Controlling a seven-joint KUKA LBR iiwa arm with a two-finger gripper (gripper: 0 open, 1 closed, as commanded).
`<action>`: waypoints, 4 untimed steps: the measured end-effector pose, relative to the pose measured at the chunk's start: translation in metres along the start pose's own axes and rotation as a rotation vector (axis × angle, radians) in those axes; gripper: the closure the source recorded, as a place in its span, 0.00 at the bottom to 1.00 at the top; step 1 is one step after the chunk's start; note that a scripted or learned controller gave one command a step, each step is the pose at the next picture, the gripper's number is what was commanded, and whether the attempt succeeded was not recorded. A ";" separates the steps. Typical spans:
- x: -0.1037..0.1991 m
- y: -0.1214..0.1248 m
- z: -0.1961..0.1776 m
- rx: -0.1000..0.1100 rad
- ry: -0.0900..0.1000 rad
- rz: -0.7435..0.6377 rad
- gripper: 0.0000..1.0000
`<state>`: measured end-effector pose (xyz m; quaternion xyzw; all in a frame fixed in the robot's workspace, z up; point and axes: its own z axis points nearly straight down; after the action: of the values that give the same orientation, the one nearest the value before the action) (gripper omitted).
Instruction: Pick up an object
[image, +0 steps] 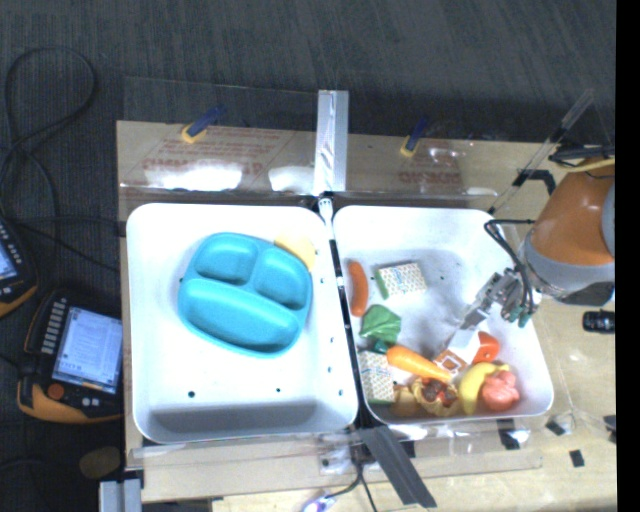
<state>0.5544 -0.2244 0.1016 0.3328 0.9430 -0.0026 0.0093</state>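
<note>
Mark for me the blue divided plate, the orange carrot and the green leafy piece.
Blue divided plastic plate (245, 292), camera view, on its middle ridge.
Long orange carrot (417, 362), camera view, mid-length.
Green leafy toy piece (380, 325), camera view, its centre.

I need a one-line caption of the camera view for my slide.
The gripper hovers over the right bin of toy food; a blue divided plate lies in the left bin.
</note>
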 end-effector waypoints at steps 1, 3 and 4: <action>-0.025 0.020 -0.079 0.007 0.015 0.332 1.00; -0.049 0.040 -0.024 0.009 0.015 0.578 1.00; -0.017 0.016 0.011 0.002 0.009 1.040 1.00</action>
<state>0.5782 -0.2227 0.0911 0.7573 0.6530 0.0031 0.0049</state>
